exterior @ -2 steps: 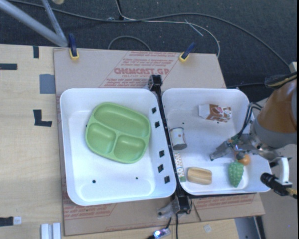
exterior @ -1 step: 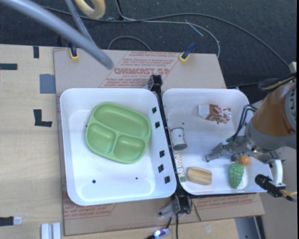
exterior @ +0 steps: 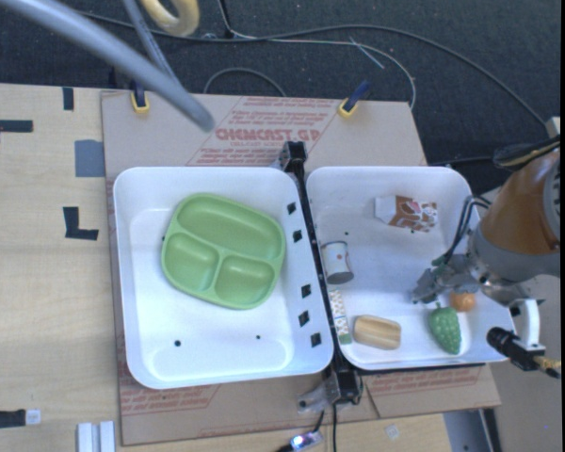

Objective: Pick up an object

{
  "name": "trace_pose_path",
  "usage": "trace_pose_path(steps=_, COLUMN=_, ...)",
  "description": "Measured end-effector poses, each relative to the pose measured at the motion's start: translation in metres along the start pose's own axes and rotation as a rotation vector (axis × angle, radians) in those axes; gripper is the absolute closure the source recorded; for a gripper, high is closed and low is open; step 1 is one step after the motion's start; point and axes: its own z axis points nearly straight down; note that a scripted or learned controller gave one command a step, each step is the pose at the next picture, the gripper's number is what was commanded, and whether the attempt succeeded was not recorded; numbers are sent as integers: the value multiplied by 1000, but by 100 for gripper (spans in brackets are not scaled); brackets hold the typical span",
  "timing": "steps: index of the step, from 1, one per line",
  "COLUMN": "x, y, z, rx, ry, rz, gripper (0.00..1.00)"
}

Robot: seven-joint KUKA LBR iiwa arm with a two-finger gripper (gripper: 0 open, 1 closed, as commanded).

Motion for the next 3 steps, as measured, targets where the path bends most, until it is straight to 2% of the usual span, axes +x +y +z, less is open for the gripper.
trace_pose_path(steps=2, x=-4, y=17, z=-116, rx=2, ry=-2, rz=1, gripper=100)
trace_pose_path(steps=3, x=-8, y=18, z=-159, rx=2, ry=-1, rz=2, gripper=100)
